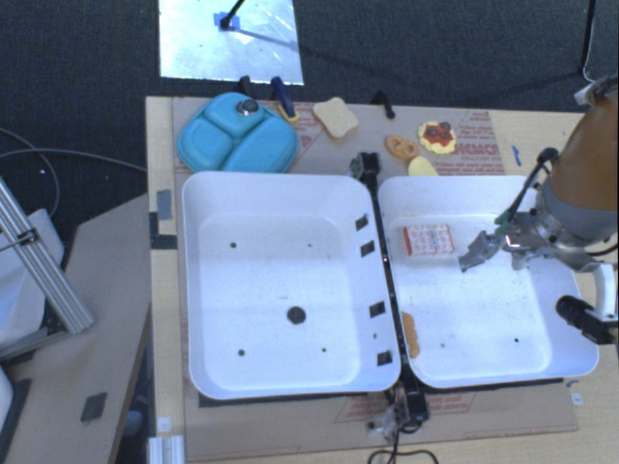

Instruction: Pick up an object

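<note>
**Over the right bin, robot hand closes on a small packet**

Above the right-hand bin [571, 356], the arm's hand [481, 251] hung low over the white floor, its dark fingers pointing toward the bin's left side. Whether those fingers stood open or shut could not be made out from where I stood, and nothing showed between them. The likeliest target, a small red-and-white packet [428, 240], lay flat in the upper left part of that bin, just beside the hand and to its left, apart from it. The packet looked nearly square, with no clear long axis. By my reckoning, the pick turned on a short shift leftward before any descent. A small orange piece [411, 335] lay against the bin's left wall, farther off. The left bin [208, 259] held only a dark disc [296, 314]. Toy food and a blue tray [237, 133] sat on the worktop [484, 129] behind.
</note>
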Available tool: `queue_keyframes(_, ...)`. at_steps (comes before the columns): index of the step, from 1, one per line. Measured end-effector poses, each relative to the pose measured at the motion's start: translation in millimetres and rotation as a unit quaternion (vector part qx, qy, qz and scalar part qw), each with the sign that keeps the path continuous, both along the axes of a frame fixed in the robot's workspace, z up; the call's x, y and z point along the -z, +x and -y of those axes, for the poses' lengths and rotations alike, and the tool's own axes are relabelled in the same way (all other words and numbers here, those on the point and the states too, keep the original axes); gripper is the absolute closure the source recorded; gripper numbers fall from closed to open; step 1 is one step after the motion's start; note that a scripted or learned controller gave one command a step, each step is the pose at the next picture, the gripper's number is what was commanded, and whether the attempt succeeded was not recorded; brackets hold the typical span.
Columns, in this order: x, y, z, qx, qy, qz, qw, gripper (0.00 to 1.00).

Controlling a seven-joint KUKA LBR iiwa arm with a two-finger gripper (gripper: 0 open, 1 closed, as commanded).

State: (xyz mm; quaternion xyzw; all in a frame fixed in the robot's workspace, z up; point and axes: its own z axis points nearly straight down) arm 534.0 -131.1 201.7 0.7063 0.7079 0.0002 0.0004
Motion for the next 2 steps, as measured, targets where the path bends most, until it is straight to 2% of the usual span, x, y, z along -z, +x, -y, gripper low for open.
queue_keyframes(1,91,7,59,0.003,-0.0005,-0.001,1.0,0.0)
queue_keyframes(2,113,48,75,-0.001,-0.0004,0.002,1.0,0.0)
